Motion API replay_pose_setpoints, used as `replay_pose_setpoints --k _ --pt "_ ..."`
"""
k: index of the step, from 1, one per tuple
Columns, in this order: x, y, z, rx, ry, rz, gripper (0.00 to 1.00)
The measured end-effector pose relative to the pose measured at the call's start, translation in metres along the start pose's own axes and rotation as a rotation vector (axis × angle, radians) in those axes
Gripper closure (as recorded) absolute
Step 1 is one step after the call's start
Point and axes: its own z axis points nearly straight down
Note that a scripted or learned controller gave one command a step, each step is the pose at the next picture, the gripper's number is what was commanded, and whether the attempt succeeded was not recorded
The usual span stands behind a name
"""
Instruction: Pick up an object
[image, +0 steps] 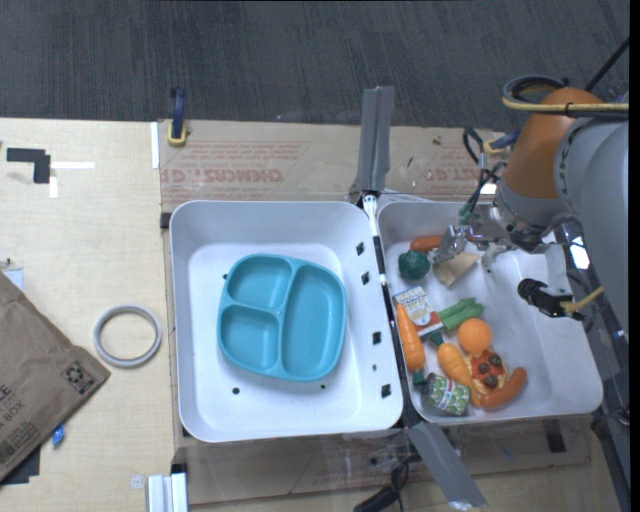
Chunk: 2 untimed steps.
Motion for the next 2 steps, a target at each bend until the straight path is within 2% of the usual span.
replay_pose_setpoints --k 1,2 --pt "-0.007 -0.068 0.0 0.001 0.001 0.082 0.0" --pt "-0.007 -0.098 0.001 0.003 0.002 0.096 0.0"
